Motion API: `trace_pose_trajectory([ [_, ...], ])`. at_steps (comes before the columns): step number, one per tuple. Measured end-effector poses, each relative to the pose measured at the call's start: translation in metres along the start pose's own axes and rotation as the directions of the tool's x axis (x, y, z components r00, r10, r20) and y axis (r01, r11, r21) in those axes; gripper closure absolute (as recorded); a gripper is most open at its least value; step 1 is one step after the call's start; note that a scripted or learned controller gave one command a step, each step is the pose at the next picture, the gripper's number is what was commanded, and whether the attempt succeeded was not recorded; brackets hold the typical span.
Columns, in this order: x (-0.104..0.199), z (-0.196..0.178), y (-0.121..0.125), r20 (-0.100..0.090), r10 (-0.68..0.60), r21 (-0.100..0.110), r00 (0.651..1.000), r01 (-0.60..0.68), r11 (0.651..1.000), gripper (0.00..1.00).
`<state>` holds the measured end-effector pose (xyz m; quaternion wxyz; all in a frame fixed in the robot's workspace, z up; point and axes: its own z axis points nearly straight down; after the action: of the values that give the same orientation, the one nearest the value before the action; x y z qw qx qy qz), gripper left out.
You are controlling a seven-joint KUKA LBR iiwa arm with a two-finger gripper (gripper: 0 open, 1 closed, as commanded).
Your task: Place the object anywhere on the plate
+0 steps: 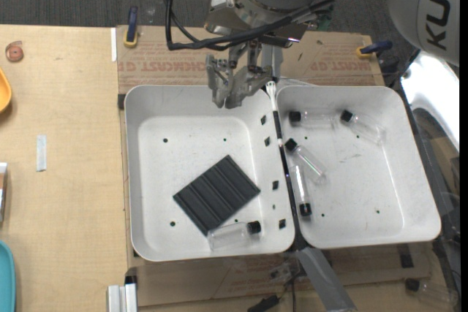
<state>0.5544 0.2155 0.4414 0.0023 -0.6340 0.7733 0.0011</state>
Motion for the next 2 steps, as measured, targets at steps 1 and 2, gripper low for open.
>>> trace_pose_trajectory([
  [1, -0.007, 0.0, 0.006, 0.0, -0.166, -0.001, 0.986, 0.166, 0.986, 1.0],
  [2, -0.012, 0.071, -0.004, -0.001, -0.337, -0.003, 0.942, 0.337, 0.942, 1.0],
])
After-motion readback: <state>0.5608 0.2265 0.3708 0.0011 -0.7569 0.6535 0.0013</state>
